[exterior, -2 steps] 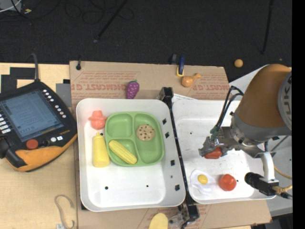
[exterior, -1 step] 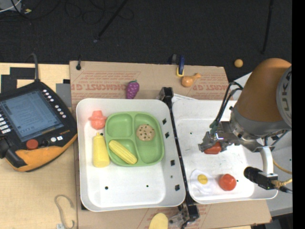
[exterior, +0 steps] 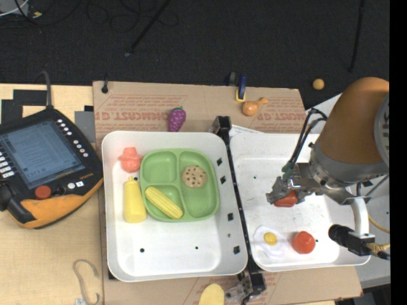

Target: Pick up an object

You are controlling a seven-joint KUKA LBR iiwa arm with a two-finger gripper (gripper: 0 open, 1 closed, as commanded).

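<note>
Red object (exterior: 286, 200) sits pinched in the gripper (exterior: 284, 194)!
Fingers clamped on it, low over the right bin (exterior: 254, 154).

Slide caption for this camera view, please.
Gripper over a red object in the right bin; tomato and fried egg nearby.

Bare floor left of red tomato (exterior: 304, 242)

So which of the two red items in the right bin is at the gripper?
The red piece directly beneath the gripper, mid-bin. The other one, a round red tomato, sits apart near the front edge, beside the fried egg.
</note>
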